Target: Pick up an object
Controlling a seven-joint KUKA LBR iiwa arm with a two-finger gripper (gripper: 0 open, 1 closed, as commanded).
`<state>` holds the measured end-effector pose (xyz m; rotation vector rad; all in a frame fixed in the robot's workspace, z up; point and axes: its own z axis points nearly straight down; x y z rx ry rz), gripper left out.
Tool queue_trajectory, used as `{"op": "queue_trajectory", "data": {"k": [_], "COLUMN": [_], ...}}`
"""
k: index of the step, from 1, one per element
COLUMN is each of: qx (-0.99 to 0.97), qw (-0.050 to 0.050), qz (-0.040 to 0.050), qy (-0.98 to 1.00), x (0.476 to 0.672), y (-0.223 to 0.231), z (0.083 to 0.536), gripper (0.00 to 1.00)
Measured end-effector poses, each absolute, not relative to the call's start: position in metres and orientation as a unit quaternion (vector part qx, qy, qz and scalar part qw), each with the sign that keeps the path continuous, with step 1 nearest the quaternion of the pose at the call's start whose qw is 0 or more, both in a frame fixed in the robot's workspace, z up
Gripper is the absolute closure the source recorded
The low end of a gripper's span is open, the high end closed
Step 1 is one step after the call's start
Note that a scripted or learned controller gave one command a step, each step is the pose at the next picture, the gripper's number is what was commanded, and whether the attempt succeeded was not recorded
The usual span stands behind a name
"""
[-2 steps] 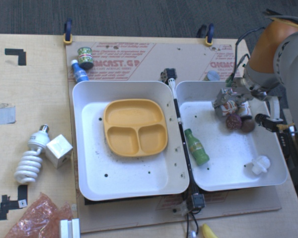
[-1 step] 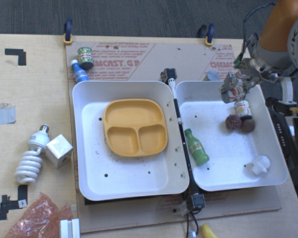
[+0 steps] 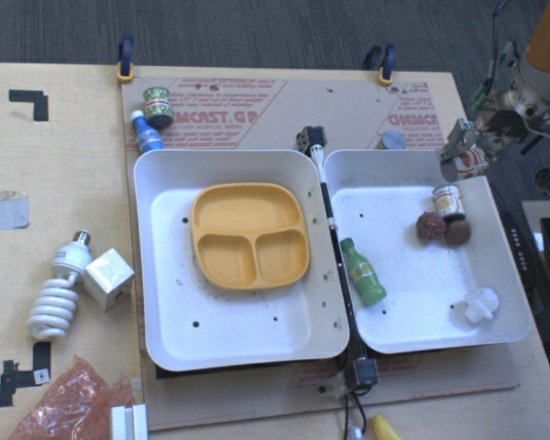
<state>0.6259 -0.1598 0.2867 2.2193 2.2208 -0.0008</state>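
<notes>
Tool (image 3: pixel 465 159) hovers over right bin (image 3: pixel 504 236) rim, grip state unclear; descending here, it could strike rim, missing jar (image 3: pixel 447 200).

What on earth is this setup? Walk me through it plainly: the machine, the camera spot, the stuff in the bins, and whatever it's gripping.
There is one camera, fixed above the bench and looking down at a slant. The machine is a robot arm reaching in from the right; its gripper hangs over the far right corner of the right bin. A small red and white object sits right at the gripper, but I cannot tell whether it is actually gripped.

Two shallow white bins stand side by side. The left bin holds a yellow divided plate. The right bin holds a green bottle, a small jar, two dark round items and a white crumpled piece.

Outside the bins, on the left, lie a spiral light bulb and a white cube.
</notes>
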Motion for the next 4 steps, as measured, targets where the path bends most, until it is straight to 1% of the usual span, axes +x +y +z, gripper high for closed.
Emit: {"op": "queue_trajectory", "data": {"k": [1, 2, 3, 4], "qx": [0.706, 0.706, 0.706, 0.707], "qw": [0.001, 0.001, 0.001, 0.001], "qz": [-0.0003, -0.0002, -0.0004, -0.0006], "qy": [0.708, 0.708, 0.708, 0.707], "x": [0.622, 0.646, 0.658, 0.658], "y": [-0.103, -0.082, -0.071, -0.114], "z": [0.283, 0.3, 0.292, 0.281], "gripper": [1.0, 1.0, 1.0, 1.0]}}
